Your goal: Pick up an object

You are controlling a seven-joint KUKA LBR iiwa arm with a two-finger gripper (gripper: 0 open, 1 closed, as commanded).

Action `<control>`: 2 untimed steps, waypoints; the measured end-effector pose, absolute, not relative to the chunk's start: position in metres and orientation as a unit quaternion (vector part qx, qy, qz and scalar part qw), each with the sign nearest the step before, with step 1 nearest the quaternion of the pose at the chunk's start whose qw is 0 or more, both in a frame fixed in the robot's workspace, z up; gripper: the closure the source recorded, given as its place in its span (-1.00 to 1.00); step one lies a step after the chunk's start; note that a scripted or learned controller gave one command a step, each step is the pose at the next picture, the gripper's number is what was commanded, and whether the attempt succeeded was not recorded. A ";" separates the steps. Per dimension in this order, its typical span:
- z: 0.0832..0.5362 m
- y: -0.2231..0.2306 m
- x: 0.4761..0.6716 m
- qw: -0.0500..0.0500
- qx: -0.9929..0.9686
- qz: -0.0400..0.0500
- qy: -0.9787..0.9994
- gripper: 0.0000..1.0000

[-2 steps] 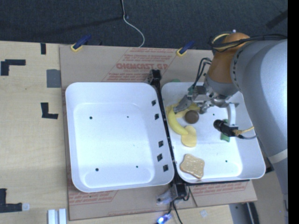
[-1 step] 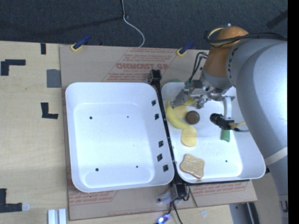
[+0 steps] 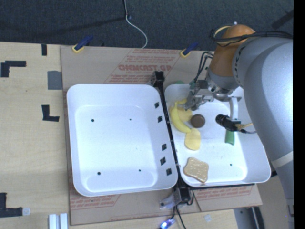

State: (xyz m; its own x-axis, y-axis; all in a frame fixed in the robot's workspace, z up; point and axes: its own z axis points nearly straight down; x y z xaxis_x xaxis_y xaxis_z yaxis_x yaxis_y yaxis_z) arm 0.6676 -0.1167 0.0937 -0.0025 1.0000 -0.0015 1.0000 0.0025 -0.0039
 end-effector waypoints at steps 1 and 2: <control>0.190 -0.046 0.592 0.001 -0.705 -0.001 -0.709 1.00; 0.184 -0.050 0.594 0.001 -0.706 0.001 -0.708 -1.00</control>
